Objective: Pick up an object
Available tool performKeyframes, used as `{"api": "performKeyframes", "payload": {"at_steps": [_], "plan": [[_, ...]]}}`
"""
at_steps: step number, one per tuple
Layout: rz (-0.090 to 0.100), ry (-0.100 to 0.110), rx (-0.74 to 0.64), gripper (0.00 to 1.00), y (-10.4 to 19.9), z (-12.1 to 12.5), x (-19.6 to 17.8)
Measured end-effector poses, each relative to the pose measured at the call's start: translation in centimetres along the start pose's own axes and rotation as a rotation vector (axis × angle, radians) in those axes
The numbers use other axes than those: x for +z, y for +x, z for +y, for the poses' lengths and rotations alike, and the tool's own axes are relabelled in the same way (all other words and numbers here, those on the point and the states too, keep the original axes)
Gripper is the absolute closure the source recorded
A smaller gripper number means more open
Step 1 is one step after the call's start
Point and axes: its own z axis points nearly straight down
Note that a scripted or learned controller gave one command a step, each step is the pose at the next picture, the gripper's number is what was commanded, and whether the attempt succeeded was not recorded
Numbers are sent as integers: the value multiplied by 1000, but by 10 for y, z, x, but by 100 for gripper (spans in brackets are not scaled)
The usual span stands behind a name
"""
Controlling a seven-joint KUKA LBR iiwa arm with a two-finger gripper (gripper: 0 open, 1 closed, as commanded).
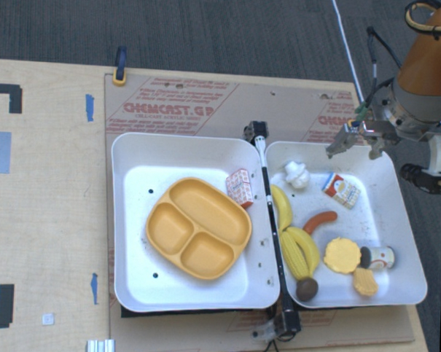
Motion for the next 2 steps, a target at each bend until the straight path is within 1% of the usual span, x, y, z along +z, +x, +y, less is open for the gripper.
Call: {"api": "performKeyframes", "payload": {"at_steps": [1,2], "plan": [[0,1,1,0,19,-37,100],[-3,-5,1,0,45,-54,139]]}}
